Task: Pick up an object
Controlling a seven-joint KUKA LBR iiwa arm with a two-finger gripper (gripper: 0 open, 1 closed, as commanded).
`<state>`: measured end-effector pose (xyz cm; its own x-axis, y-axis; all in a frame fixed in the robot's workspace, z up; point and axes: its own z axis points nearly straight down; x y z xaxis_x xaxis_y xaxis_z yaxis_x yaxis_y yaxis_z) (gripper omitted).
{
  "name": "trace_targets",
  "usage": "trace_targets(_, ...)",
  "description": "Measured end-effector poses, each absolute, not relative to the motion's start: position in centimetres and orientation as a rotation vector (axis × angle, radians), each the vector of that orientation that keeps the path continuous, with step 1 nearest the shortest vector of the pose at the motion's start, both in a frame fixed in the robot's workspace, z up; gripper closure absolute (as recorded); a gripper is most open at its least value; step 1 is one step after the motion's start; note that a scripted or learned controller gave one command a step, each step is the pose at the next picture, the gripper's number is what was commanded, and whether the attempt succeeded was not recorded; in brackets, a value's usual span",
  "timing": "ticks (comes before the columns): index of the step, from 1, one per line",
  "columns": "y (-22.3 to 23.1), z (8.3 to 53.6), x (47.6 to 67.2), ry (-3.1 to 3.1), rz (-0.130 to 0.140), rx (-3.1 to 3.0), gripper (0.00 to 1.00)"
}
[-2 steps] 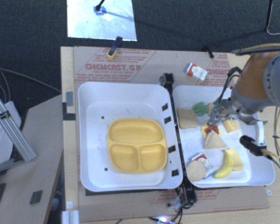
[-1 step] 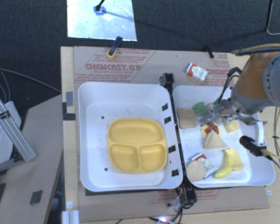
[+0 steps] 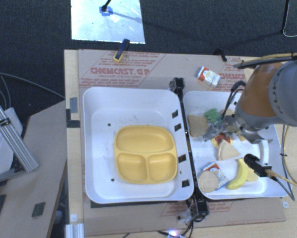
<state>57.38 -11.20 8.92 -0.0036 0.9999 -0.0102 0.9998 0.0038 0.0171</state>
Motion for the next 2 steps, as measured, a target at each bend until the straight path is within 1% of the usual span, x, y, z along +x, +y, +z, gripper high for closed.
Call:
trace_targets(1,-13.2,8.6,63.9,2.223,0.007,2.209,0.00)
trace_targets(2,-9.2,8.4,57.5,2.227,-0.002,2.223,0.00)
